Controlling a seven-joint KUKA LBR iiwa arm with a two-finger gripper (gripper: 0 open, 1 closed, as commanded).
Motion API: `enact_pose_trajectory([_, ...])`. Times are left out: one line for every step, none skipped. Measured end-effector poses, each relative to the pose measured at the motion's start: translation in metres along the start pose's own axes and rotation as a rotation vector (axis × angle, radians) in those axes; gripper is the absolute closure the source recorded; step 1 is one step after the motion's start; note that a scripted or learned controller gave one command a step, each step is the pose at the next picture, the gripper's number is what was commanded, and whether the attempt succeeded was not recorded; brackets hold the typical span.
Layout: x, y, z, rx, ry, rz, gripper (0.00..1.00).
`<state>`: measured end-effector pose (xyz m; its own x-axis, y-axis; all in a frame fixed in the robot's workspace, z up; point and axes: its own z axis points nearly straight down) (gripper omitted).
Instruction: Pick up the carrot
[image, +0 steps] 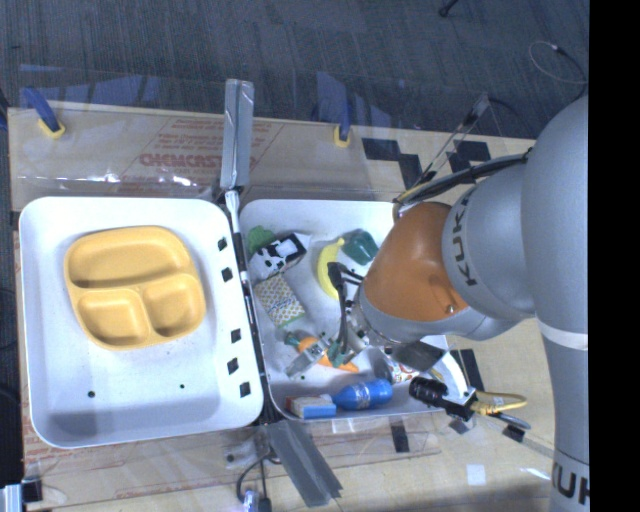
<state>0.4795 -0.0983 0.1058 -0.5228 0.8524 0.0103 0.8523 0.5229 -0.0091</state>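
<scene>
Two white bins sit on a taped cardboard-topped bench (120, 150) over dark carpet (300, 40); the gripper's (343, 345) grasp cannot be told.

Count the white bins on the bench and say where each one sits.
2. The left bin holds a yellow divided tray. The right bin sits beside it, cluttered with small items including the carrot, and the arm covers part of it.
</scene>
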Motion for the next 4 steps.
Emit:
enact_pose_trajectory([-0.001, 0.001, -0.006, 0.001, 0.001, -0.004, 1.00])
enact_pose_trajectory([-0.003, 0.003, -0.014, -0.001, -0.001, -0.007, 1.00])
enact_pose_trajectory([-0.002, 0.002, -0.013, 0.002, 0.002, -0.008, 0.00])
enact_pose_trajectory([-0.003, 0.003, -0.019, 0.004, 0.003, -0.011, 1.00])
